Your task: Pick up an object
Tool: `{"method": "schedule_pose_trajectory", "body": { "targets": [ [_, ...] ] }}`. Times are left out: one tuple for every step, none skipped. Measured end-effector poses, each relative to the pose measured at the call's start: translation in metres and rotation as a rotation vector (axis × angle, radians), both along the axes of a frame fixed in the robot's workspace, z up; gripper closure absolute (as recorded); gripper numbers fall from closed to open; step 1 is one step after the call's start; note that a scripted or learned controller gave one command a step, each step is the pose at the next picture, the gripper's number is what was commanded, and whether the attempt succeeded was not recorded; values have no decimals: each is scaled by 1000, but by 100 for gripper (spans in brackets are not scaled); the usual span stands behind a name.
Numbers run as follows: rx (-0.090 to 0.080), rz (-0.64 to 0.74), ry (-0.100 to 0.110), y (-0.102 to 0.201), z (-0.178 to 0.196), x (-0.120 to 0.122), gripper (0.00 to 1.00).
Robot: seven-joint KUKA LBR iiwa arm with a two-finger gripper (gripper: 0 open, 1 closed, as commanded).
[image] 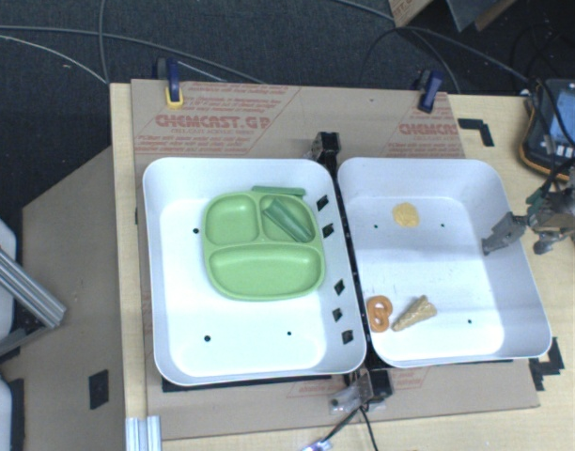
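Observation:
In the right bin (513,299) lie three small objects: a round yellow chip (406,216) near the back, and an orange pretzel (379,313) beside a tan cone (412,314) at the front left. My gripper (524,241) hangs over the right bin's right rim, well to the right of all three. It is open, with nothing between its fingers (501,235). In the left bin (175,327) sits a green divided plate (262,271) with a dark green pod (287,219) in its upper right compartment.
A black divider with clips (333,252) runs between the bins. The bins rest on a cardboard sheet (222,111) held by blue and yellow clamps (175,83) at the back. Cables trail across the dark floor behind.

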State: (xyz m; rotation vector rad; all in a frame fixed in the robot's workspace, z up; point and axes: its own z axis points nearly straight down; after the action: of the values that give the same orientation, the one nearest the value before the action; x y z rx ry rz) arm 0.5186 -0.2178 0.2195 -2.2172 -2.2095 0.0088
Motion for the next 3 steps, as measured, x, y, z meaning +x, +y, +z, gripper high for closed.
{"method": "schedule_pose_trajectory", "body": {
  "targets": [
    [-3,4,-12,0,6,3,0],
    [-1,3,-7,-1,-36,2,0],
    [0,3,-5,3,-94,-8,0]
  ]
}}
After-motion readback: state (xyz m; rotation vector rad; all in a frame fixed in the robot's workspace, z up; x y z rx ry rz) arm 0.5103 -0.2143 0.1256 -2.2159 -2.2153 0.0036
